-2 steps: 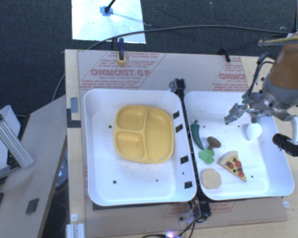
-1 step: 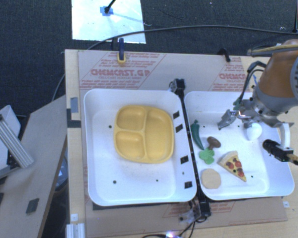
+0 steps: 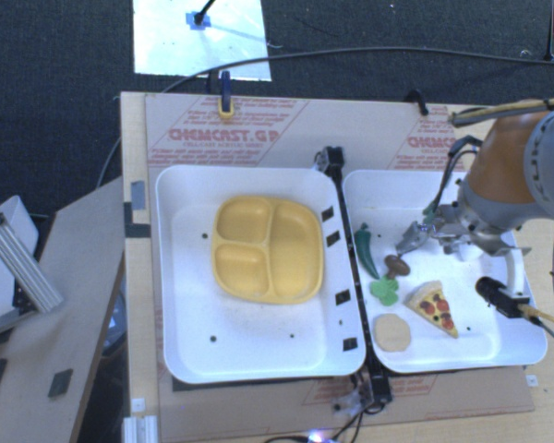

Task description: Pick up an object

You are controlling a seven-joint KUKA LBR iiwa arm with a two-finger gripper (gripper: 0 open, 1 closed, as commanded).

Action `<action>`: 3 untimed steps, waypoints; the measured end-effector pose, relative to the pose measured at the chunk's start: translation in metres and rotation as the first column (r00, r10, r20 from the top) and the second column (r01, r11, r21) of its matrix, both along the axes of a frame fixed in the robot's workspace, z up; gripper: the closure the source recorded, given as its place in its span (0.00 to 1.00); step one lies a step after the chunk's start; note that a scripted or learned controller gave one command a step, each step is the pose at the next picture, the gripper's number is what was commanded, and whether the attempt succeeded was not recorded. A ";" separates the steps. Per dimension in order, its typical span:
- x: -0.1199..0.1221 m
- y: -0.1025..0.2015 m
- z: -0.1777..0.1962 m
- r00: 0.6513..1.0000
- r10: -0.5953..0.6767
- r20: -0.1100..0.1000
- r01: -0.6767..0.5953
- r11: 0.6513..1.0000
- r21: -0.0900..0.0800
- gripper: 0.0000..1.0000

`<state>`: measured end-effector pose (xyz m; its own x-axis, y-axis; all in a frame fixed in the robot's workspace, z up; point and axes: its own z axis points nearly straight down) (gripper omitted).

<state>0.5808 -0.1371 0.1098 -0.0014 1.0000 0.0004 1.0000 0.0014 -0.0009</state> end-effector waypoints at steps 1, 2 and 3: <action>0.001 0.000 -0.026 1.000 0.000 0.001 0.000 1.000 0.000 0.00; 0.002 0.000 -0.014 1.000 -0.001 0.004 0.001 1.000 -0.001 1.00; 0.004 -0.001 0.029 1.000 0.003 0.005 -0.003 1.000 -0.001 1.00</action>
<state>0.5843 -0.1382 0.1386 -0.0041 1.0000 -0.0010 1.0000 0.0041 0.0044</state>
